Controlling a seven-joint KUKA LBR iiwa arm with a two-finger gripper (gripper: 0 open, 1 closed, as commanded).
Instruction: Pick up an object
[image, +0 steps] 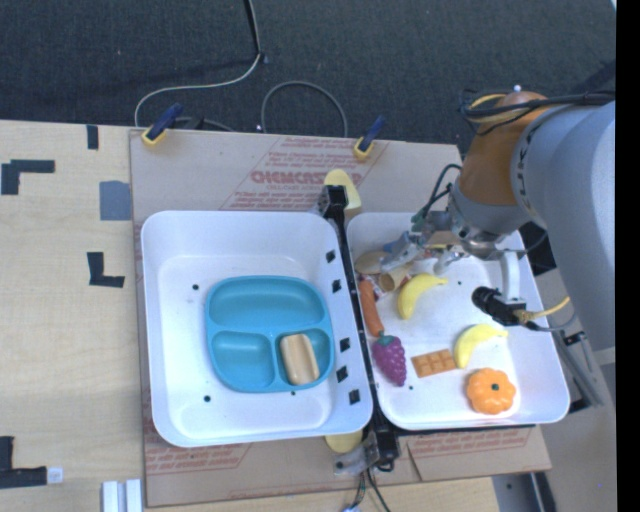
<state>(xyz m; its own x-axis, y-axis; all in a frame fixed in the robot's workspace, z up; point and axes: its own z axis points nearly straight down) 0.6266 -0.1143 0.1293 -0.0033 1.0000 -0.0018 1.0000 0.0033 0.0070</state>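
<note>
The right bin (540, 400) holds several toy foods: a yellow banana (418, 293), a yellow lemon-like piece (478, 342), an orange pumpkin (490, 391), purple grapes (390, 358), an orange cracker (434, 363), an orange carrot (371, 308) and a brown piece (372, 262). My gripper (425, 252) hangs low over the bin's far-left part, just above the banana and beside the brown piece. Nothing is visibly held in it. The grey arm with its orange band (490, 165) covers the bin's far-right corner.
In the left bin (170, 260) lies a blue divided tray (250, 320) with a tan bread piece (299, 358) in its near-right compartment. A black divider (345, 290) runs between the bins. Cables lie on the dark floor behind the bench.
</note>
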